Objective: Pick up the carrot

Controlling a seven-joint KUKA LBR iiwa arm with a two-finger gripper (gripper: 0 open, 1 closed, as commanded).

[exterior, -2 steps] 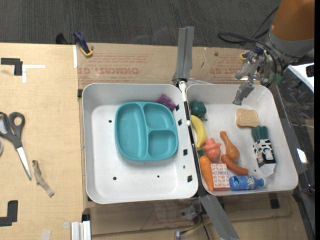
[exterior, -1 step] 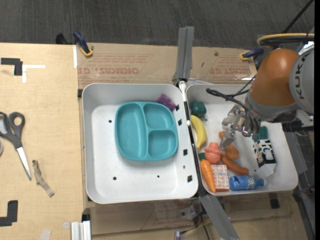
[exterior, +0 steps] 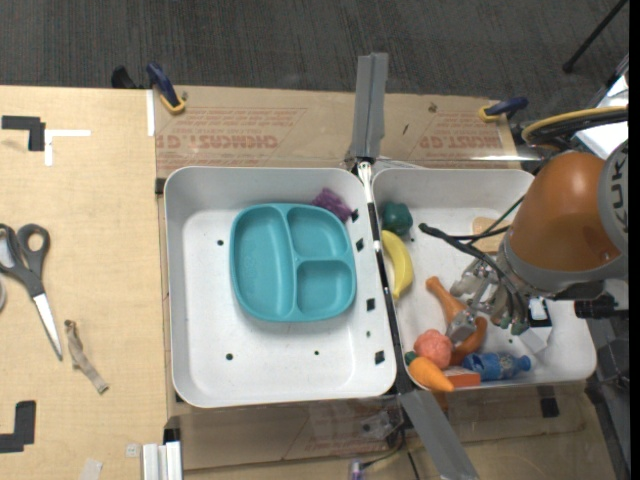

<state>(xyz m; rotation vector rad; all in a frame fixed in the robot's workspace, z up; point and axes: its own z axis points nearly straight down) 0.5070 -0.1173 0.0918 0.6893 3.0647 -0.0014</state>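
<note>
- Presently, carrot (exterior: 431,373): lying in right bin (exterior: 560,368), front corner, not lifted.
- Gripper (exterior: 478,308): just above toys; finger state cannot be told.
- Remaining: grasp, lift.

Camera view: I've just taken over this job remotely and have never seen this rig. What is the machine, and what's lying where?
A single camera looks down at a slant on two white bins. The grey arm with an orange band reaches in from the right; its gripper hangs low over the right bin. That bin holds a banana, a carrot at the near edge, a peach-coloured ball and a blue toy. The left bin holds a teal divided plate. Scissors lie on the bench. I cannot see anything gripped.
</note>
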